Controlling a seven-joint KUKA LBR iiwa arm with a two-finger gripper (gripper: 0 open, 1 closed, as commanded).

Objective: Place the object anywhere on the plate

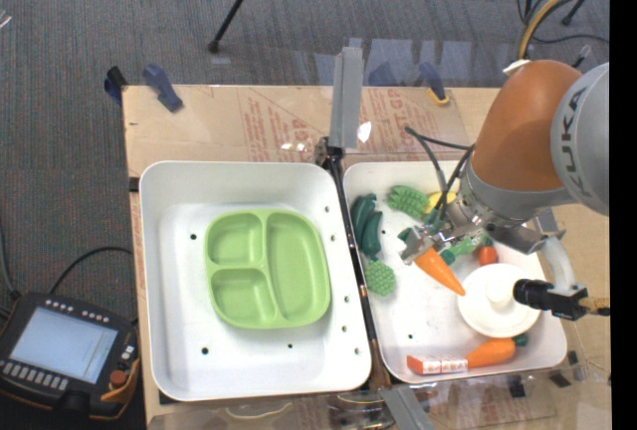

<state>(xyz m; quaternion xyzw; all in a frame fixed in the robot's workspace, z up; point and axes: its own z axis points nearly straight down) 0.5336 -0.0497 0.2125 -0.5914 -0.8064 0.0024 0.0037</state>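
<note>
A light green divided plate (269, 269) lies in the middle of the left white bin (159, 219). My gripper (430, 241) is low over the right bin (418, 328), among several toy foods. An orange toy carrot (443, 272) lies directly under and beside the gripper, its thick end against the gripper's tip. Whether the carrot is held is not visible. The grey arm (528, 134) hides part of the bin's far right side.
The right bin also holds a dark green vegetable (366, 219), a bumpy light green piece (379, 276), a green leafy piece (406, 199), a white round object (498, 304), a second carrot (491, 352) and a red and white pack (438, 364). A teach pendant (65, 348) sits at lower left.
</note>
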